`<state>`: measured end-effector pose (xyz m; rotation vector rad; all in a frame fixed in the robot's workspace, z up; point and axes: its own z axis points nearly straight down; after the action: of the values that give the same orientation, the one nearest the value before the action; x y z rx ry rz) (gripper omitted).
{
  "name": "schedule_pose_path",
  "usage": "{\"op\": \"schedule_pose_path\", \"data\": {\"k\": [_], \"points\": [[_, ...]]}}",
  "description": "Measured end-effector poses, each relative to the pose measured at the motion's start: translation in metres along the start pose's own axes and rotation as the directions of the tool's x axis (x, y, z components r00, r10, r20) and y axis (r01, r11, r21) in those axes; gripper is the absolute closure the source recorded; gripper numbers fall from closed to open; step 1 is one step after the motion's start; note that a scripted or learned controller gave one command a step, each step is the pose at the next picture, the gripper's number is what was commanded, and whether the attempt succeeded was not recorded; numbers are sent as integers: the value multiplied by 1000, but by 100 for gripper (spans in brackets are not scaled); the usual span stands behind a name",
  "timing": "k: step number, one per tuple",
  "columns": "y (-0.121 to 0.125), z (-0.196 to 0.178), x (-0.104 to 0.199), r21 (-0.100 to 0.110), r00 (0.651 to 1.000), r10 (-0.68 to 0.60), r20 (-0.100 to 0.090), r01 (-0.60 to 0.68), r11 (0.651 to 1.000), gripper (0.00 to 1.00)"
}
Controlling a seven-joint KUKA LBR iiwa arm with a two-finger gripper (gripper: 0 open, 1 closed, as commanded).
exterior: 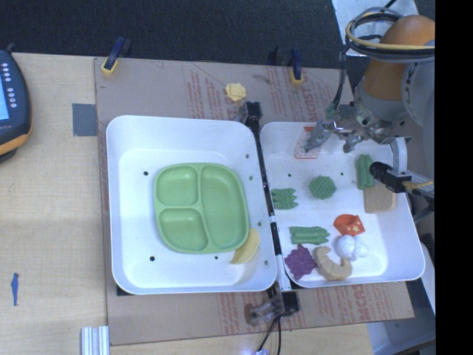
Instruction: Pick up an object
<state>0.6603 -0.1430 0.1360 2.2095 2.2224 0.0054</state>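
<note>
My gripper (321, 134) hangs low over the far left corner of the right bin (403, 268), just above a small flat pink-red piece (305, 151). Whether it touches that piece is unclear. The right bin also holds a dark green broccoli head (322, 187), a small leafy green piece (283, 197), a green pod (308, 234), a purple grape bunch (299, 260), a tan curved pastry (331, 265), a white bulb (353, 248), a red piece (349, 224), a slice of toast (379, 199) and an upright green pickle (363, 170).
The left bin (129, 265) holds a green divided plate (199, 207) and a yellow banana slice (246, 248) at its near right corner. A small yellow item (235, 92) lies on the cardboard behind the bins. A handheld controller (11, 102) rests at far left.
</note>
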Motion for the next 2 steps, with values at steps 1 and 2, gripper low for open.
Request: {"op": "schedule_pose_path", "data": {"k": [1, 2], "points": [[-72, 46, -4, 20, 1000, 3, -5, -3, 1000, 0], [-68, 33, -5, 13, 1000, 1, -2, -1, 1000, 100]]}}
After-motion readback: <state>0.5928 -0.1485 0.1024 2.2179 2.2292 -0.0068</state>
